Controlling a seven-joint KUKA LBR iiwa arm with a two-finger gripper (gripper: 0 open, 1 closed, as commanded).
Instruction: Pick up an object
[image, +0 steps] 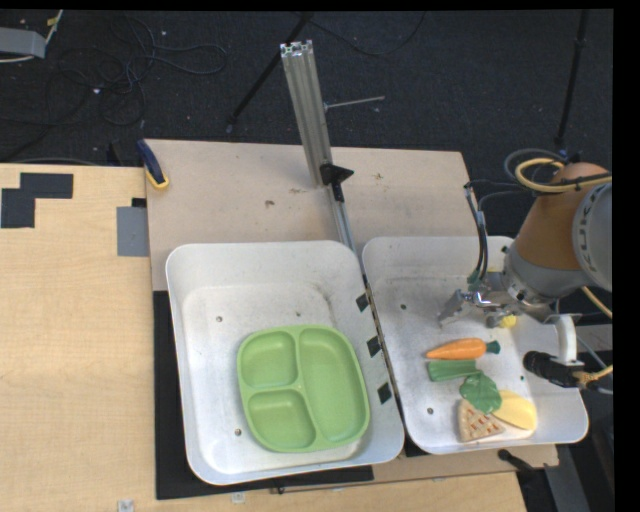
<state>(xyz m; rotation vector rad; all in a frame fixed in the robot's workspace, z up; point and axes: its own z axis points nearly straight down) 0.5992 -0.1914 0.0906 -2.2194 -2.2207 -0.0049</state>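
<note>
Two white bins side by side on the bench (250, 195). Left bin (200, 300) holds a green tray (300, 388) with three compartments, lying flat toward the bin's near right part.

Right bin (420, 290) holds the toy food, all clustered in its near right quarter. Carrot (458, 350), orange with a green stub end, lies roughly level, tip pointing left. Just below it and touching or nearly so, a dark green block (452, 370). Below that a green leafy piece (482, 392), overlapping the top of a waffle-like brown piece (478, 424). A yellow wedge (516, 411) sits beside the waffle on its right, at the bin's near right edge; leafy piece touches it too.

Arm (560, 235) reaches in from the right, orange band above the wrist over the right bin's far right side. Tool (470, 303) is low over the bin floor, just above the carrot in the picture and apart from it, with bare bin floor between. Metal parts stick out to the left; cannot tell if the tool is released or clenched, too small and blurred. Nothing visible in it.

A small yellow bit (507, 321) shows just right of the tool; unclear what it is.

An upright metal post (308, 115) stands behind the bins, between them.
</note>
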